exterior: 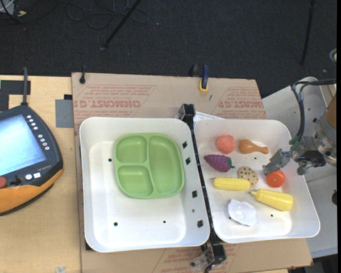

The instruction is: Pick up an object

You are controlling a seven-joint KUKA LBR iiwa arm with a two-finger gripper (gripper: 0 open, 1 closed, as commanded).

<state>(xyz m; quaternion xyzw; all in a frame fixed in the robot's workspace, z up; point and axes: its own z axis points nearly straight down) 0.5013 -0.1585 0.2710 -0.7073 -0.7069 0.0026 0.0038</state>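
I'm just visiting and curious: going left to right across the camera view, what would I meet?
Handheld control screen → green divided plate in the left bin → purple grapes → corn cob → yellow mustard bottle → robot's gripper at the right bin's edge.

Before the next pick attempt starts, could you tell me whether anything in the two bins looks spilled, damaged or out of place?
Nothing stands out. The green divided plate lies flat in the left bin. The toy foods, including the corn cob and the tomato, lie apart in the right bin.
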